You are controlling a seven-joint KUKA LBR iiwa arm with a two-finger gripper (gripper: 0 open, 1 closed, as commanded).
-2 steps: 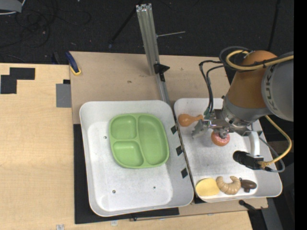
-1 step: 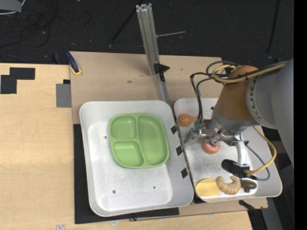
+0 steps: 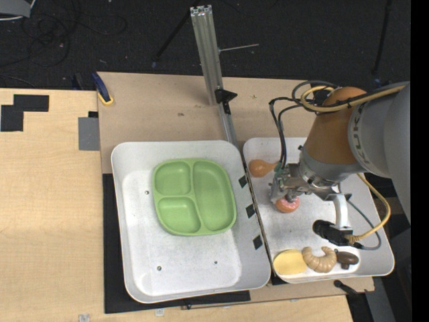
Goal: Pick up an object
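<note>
over on the left, the left white bin [image 3: 134, 247] carries a green divided plate [image 3: 194, 197] with three compartments, sitting toward the bin's far half. behind the bins, a silver metal post [image 3: 208, 52] rises from the tan bench [image 3: 161, 106]. a light wooden panel [image 3: 47, 206] spreads out at far left, dark cutouts along its top edge. black floor with loose cables [image 3: 67, 25] up top.

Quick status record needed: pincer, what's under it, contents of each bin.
pincer: low in the right bin, directly over a small red-pink object
grasp: not confirmed from this angle
right bin also holds: orange item, yellow item, tan curved item, dark item
left bin: green divided tray
</note>
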